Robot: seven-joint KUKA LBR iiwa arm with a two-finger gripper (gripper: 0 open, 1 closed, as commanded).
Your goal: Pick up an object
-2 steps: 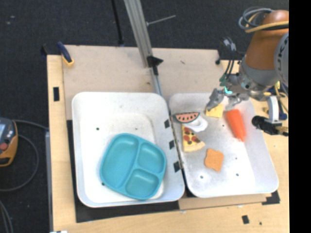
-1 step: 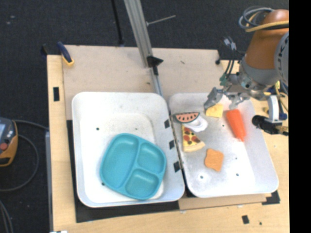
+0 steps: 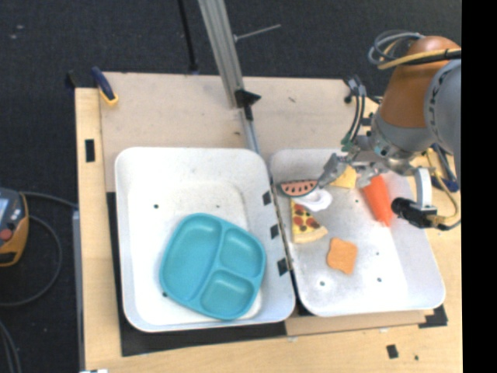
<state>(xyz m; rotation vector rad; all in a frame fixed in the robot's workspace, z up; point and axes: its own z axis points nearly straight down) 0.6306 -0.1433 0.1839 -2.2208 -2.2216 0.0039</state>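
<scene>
Camera view: arm (image 3: 411, 92) in from right, over right bin (image 3: 404, 286). Pincer (image 3: 339, 167) low at bin's upper part, fingers apart, nothing seen between them. Just beside tip: watermelon slice toy (image 3: 298, 186), white piece (image 3: 318, 200), yellow piece (image 3: 345, 179). Pizza slice toy (image 3: 306, 222) below those. Orange carrot toy (image 3: 378, 199) right of pincer. Orange chunk (image 3: 342, 256) mid-bin. Left bin (image 3: 155, 177) holds teal divided plate (image 3: 213, 265). Both bins on counter (image 3: 171, 107).
</scene>
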